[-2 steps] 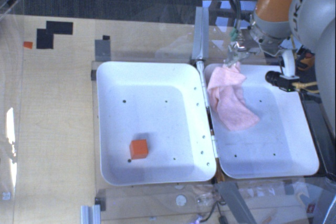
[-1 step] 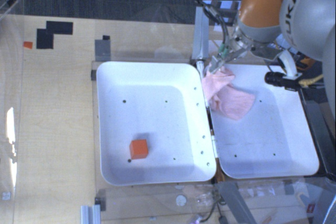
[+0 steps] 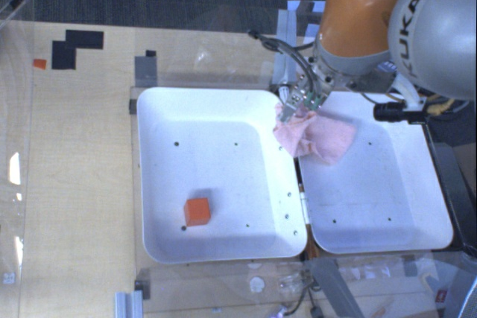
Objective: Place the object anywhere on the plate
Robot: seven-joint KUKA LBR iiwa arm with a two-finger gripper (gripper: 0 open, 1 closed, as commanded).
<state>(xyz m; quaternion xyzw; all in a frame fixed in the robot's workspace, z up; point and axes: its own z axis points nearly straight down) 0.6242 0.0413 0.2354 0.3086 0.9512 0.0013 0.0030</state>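
A crumpled pink cloth (image 3: 319,138) hangs over the divide between the two bins, mostly above the upper left corner of the right bin (image 3: 387,234). My gripper (image 3: 301,103) sits at the cloth's top left corner. Its fingers are pinched on a raised fold of the fabric, and the rest of the cloth droops down and to the right from there. The grey arm with its orange band (image 3: 365,4) reaches in from the upper right.
A small orange cube (image 3: 197,211) lies in the lower left part of the left bin (image 3: 209,97). Black and orange markers (image 3: 71,48) are on the wooden bench at the upper left. Clamps and brackets stand along the bins' edges.
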